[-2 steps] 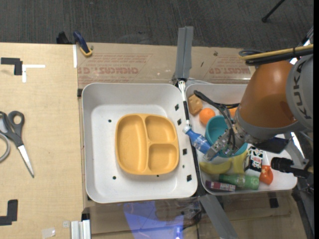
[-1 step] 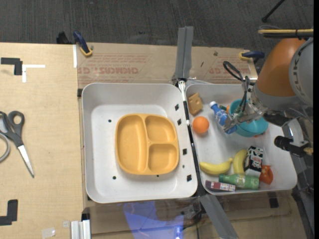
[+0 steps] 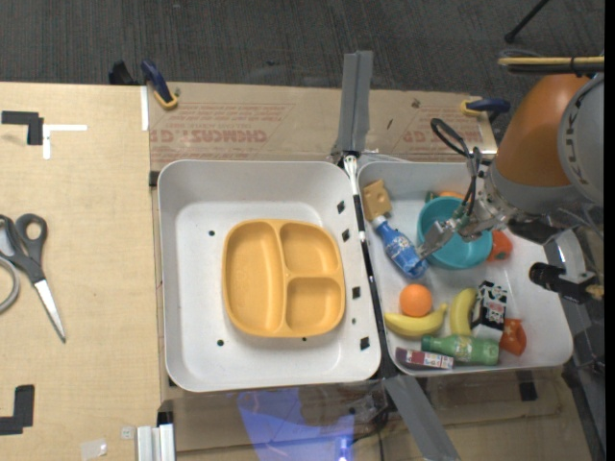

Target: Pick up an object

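The gripper (image 3: 452, 227) is low in the right bin (image 3: 548, 349), at the teal bowl (image 3: 459, 248); whether it is open or closed, I cannot tell. Near it lie a blue bottle (image 3: 396, 243) and an orange (image 3: 416, 300).

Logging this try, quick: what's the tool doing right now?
Tool: over the teal bowl in the right bin; open or shut cannot be told.

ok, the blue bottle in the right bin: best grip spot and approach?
Take the blue bottle across its mid-body, from straight above. It lies flat and slanted, so the fingers should straddle its narrow width. The teal bowl crowds one side and the bin wall the other.
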Controlling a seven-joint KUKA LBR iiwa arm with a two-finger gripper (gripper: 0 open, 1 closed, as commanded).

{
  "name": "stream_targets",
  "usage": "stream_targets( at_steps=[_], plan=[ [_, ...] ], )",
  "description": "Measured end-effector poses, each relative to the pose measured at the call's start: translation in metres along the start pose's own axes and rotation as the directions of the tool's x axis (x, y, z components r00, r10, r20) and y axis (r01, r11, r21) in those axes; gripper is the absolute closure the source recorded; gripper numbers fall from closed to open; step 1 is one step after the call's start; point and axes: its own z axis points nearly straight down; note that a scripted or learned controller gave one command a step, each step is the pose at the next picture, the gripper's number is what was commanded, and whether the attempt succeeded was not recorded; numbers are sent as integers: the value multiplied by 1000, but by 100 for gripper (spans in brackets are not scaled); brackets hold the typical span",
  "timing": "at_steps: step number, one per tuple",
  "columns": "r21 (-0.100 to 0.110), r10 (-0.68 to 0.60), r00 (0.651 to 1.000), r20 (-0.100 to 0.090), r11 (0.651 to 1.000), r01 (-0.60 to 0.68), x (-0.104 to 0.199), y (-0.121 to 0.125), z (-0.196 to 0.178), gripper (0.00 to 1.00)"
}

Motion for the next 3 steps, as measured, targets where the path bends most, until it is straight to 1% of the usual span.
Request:
stream_targets(
  at_steps=[1, 2, 3],
  plan=[
    [-3, -111, 994, 2, 994, 111, -7, 71, 51, 0],
    [-2, 55, 998, 2, 998, -55, -92, 44, -64, 0],
    [-1, 136, 991, -9, 991, -136, -98, -22, 53, 0]
  ],
)
